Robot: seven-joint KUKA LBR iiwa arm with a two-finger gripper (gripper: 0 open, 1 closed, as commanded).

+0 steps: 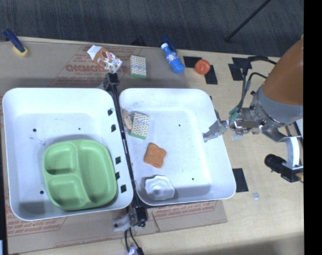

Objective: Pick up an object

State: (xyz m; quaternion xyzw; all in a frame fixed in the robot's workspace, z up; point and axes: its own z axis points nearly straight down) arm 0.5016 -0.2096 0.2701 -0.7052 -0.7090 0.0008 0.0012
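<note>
Toys lie in the right bin [203, 97], ready for picking. End effector [213, 132] hangs over its right edge; I cannot tell its grip.

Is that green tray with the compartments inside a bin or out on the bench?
Inside. The green tray lies flat in the left bin, white wall around it.

A tray [78, 173] is set in the left bin [23, 105]; a packet [139, 124], cracker [155, 155] and cup [159, 187] are laid in the right bin [203, 158].
</note>
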